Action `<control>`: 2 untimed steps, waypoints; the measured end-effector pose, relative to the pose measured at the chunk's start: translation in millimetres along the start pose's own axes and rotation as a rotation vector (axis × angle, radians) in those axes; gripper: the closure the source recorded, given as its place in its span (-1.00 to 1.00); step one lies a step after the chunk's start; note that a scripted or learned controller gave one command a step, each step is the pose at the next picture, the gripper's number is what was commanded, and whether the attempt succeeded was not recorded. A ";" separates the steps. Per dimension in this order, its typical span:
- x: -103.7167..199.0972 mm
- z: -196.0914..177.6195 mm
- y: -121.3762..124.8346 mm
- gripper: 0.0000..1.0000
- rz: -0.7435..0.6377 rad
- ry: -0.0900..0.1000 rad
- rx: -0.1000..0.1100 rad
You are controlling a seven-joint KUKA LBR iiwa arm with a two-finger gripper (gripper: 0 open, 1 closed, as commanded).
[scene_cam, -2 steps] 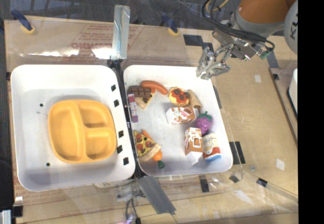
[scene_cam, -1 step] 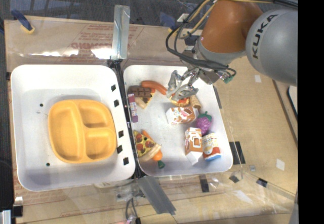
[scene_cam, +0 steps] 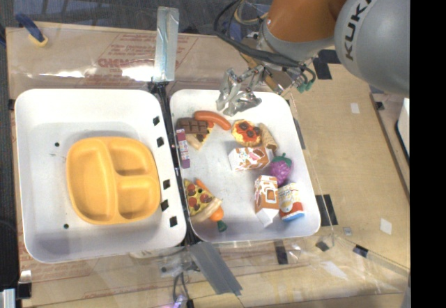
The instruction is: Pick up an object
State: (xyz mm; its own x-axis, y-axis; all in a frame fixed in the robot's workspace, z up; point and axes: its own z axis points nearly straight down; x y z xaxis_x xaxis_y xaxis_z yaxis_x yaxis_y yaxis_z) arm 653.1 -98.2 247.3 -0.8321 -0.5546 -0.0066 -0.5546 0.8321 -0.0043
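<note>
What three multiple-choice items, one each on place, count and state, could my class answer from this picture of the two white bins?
1. Where does the yellow plastic divided tray lie?
A. left white bin
B. right white bin
C. the bench

2. How many compartments does the tray have?
A. one
B. three
C. five

3. Where is the metal hand?
A. over the tray
B. off the bench
C. at the right bin's far edge

Answers: 1 A, it rests in the left bin. 2 B, ridges divide it in three. 3 C, it hangs near the red toy sausage.
</note>
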 end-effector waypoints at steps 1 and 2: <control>-1.0 -10.1 0.1 1.00 -0.002 -0.001 0.001; 46.7 -33.2 -54.9 1.00 -0.118 0.004 -0.001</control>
State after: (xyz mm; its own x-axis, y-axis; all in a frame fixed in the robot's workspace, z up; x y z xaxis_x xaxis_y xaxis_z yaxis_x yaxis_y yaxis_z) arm 644.4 -169.8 280.4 -0.7613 -0.6484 -0.0018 -0.6484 0.7613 -0.0039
